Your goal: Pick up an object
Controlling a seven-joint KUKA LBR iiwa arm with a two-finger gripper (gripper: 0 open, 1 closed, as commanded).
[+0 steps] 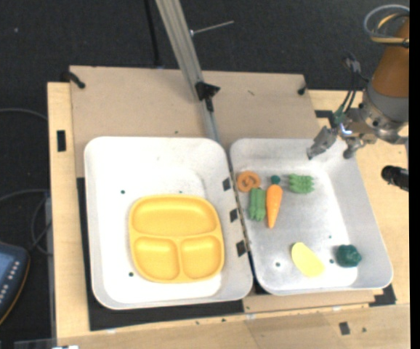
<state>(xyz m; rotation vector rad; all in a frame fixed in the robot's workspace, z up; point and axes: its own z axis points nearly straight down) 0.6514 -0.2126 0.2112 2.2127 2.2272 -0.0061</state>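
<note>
The gripper [335, 142] hangs above the far right corner of the right bin [366, 217], its two fingers spread apart with nothing between them. The grey arm [390, 78] reaches in from the bench's right edge. Nothing is lifted: every candidate for the pick lies on the right bin's floor. Near that bin's left wall sit an orange ring [248, 182], a dark green pod-shaped piece [256, 203] and an orange carrot [273, 205], close together, the pod and the carrot side by side. A leafy green piece [301, 184] lies just beyond them toward the far wall, nearest the gripper. Toward the near edge rest a yellow lemon-like piece [307, 259] and a small dark green lump [347, 256]. The left bin [108, 173] carries a yellow divided tray [175, 238]. By this evidence the task stands at its opening stage: choosing a target, descending, closing and lifting all appear left to do.
</note>
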